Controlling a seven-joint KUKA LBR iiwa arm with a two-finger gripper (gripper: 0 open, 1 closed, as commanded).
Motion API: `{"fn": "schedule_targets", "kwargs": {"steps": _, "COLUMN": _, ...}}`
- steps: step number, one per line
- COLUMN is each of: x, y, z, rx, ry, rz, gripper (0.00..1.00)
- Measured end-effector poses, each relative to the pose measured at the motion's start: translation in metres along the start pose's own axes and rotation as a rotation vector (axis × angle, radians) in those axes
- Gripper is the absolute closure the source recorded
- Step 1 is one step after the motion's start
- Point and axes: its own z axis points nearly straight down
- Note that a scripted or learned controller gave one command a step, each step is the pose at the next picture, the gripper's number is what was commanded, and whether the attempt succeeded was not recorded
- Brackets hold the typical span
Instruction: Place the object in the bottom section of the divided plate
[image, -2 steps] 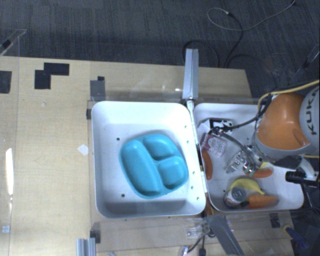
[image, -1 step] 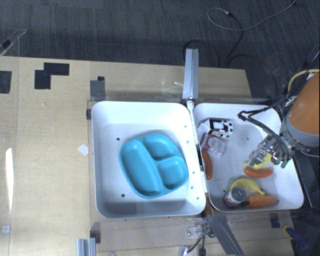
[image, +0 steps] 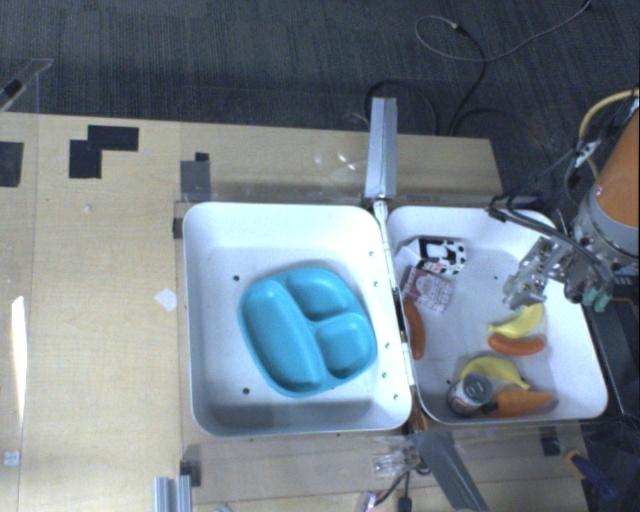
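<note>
Two bins sit on the worktop (image: 110, 330); I take the blue plate (image: 308, 331) in the left bin (image: 210, 400) as my landmark. To its right, in the other bin (image: 470, 228), lie two bananas (image: 520, 322), a sausage (image: 413, 331), carrot-like pieces (image: 520, 402) and a small packet (image: 432, 290). Which one is the object I cannot say. My gripper (image: 528, 282) hovers above that bin, just over the upper banana; whether the jaws stand wide or narrow I cannot tell, and I see nothing between them. I would drop straight down, centre on one item clear of its neighbours, then carry it to the plate's bottom section.
</note>
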Motion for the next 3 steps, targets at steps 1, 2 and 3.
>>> {"fn": "schedule_targets", "kwargs": {"steps": 1, "x": -0.02, "y": -0.002, "z": -0.017, "rx": 0.001, "ry": 0.002, "rz": 0.129, "gripper": 1.0}}
{"fn": "schedule_targets", "kwargs": {"steps": 2, "x": -0.087, "y": 0.051, "z": -0.01, "rx": 0.001, "ry": 0.004, "rz": 0.167, "gripper": 1.0}}
{"fn": "schedule_targets", "kwargs": {"steps": 3, "x": -0.093, "y": 0.08, "z": 0.109, "rx": 0.003, "ry": 0.007, "rz": 0.386, "gripper": 1.0}}
